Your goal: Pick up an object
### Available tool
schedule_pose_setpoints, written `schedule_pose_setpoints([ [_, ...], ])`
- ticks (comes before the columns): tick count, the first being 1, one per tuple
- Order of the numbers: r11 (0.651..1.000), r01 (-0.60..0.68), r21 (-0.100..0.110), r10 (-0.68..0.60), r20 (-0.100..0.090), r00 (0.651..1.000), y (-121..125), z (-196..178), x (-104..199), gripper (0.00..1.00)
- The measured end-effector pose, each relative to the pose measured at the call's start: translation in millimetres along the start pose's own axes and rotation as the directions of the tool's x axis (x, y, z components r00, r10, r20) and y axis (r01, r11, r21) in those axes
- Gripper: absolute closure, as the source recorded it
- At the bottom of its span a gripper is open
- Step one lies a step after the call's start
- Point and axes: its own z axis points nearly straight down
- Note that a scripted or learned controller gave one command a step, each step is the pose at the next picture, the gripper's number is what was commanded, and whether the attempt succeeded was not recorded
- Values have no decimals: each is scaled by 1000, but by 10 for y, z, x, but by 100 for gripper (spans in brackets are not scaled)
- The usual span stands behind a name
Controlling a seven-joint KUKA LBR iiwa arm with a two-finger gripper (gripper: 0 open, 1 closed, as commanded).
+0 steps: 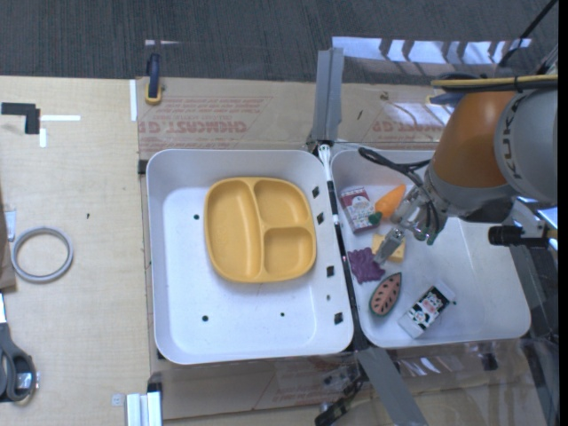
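Note:
My gripper (408, 236) hangs low in the right bin (479, 327), open, with nothing seen between its fingers. Its left fingertip (389, 245) is right at a yellow wedge (394, 252), which the gripper partly hides. An orange carrot (389, 201) and a red-and-white small box (357, 208) lie just up and left of the gripper. A purple grape bunch (362, 263) lies by the bin's left wall. A watermelon slice (385, 293) and a white packet with black print (428, 309) sit toward the front.
The left bin (177, 327) holds a yellow divided plate (261, 229). A grey divider post (327, 96) stands between the bins at the back. On the bench to the left lie a tape ring (39, 254) and scissors (16, 373).

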Motion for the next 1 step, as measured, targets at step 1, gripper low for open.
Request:
schedule_pose_setpoints([
  [1, 1000, 3, 0, -3, 3, 1000, 7, -99, -8, 100],
])
